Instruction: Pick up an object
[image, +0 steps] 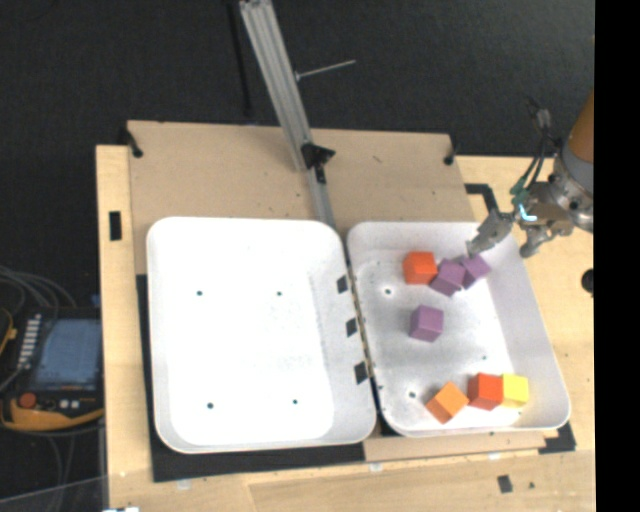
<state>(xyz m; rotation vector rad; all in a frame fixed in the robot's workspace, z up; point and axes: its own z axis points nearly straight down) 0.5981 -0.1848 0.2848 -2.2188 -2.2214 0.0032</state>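
Note:
The right bin (530, 310) holds several small cubes. An orange cube (420, 266) lies at the back, beside two purple cubes (450, 276) (476, 266) that touch each other. Another purple cube (427, 322) sits alone mid-bin. Near the front edge an orange cube (449, 401), a red cube (487, 390) and a yellow cube (515, 388) sit in a row. My gripper (510, 238) hangs over the bin's back right corner, open, with nothing between its fingers. Its left finger (488, 237) points down towards the right purple cube.
The left bin (170, 330) stands beside the right one. A metal pole (285, 90) slants up from the back of the bench. A blue-screened device (65, 355) with cables sits off the bench at the left.

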